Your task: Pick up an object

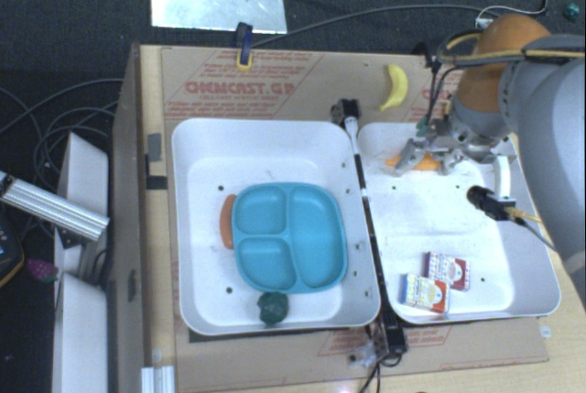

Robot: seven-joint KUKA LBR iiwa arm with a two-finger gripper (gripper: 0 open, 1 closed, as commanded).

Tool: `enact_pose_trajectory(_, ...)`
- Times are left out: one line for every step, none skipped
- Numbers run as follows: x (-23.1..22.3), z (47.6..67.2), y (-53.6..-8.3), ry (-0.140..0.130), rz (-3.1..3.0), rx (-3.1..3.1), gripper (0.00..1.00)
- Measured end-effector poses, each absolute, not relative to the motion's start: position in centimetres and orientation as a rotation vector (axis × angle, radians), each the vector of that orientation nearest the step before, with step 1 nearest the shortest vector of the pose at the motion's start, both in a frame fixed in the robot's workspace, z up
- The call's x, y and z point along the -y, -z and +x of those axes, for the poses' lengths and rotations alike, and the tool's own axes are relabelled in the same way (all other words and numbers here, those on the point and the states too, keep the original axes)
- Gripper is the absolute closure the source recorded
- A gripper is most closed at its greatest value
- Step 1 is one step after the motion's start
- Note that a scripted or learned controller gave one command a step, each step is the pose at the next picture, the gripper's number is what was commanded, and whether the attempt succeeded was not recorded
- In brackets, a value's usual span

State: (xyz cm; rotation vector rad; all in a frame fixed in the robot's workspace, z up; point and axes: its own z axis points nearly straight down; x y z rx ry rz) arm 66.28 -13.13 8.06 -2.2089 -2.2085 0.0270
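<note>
Orange object (410, 164), beneath gripper (427, 155)

Bright even overhead light, soft shadows, perhaps slightly blurred throughout

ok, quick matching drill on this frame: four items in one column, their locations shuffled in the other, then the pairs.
Items
1. blue plastic divided tray
2. yellow banana
3. dark green lumpy ball
4. two small red-and-white cartons

Locations
A. on the brown board behind the bins, outside both
B. near front edge of the left white bin, just in front of the tray
C. front part of the right white bin
D. middle of the left white bin

Pairs: 1-D, 2-A, 3-B, 4-C
</note>
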Motion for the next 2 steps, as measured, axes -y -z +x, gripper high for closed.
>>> enact_pose_trajectory(12.17,66.31,-8.05,-0.027,-2.210,2.210,0.00)
enact_pose_trajectory(11.86,66.34,-8.07,-0.026,-2.211,2.211,0.00)
